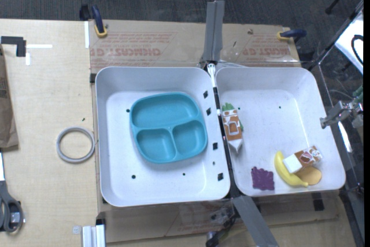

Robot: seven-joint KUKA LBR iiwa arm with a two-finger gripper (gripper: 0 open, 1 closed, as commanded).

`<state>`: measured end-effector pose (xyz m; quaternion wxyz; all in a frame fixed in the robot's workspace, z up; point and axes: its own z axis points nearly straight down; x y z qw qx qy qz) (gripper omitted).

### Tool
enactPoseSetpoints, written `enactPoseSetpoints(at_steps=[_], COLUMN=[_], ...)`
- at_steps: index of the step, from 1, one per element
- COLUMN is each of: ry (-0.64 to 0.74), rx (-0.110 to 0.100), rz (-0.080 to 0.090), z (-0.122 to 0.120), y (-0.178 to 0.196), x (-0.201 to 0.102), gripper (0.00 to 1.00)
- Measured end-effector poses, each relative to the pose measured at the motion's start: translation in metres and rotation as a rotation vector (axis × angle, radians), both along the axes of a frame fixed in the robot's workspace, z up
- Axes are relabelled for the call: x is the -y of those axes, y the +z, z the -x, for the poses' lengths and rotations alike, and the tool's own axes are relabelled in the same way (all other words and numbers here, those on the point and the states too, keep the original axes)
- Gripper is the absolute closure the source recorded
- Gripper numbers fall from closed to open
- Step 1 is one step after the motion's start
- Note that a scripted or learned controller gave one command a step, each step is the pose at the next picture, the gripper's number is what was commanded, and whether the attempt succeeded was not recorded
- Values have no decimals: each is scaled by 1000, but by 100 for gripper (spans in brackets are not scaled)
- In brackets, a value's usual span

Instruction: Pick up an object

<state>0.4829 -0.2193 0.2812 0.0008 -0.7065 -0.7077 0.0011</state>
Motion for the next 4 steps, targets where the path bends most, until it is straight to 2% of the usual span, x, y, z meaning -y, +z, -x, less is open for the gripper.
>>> enactPoseSetpoints(at_steps=[1, 2, 3, 4], ry=[68, 212, 399, 421], rx=[1, 3, 3, 3], rz=[1, 2, 2, 1], z=[-48, -99, -78, -77], y=[9, 39, 106, 148], x=[-21, -14, 4, -1], gripper=[0, 0, 0, 0])
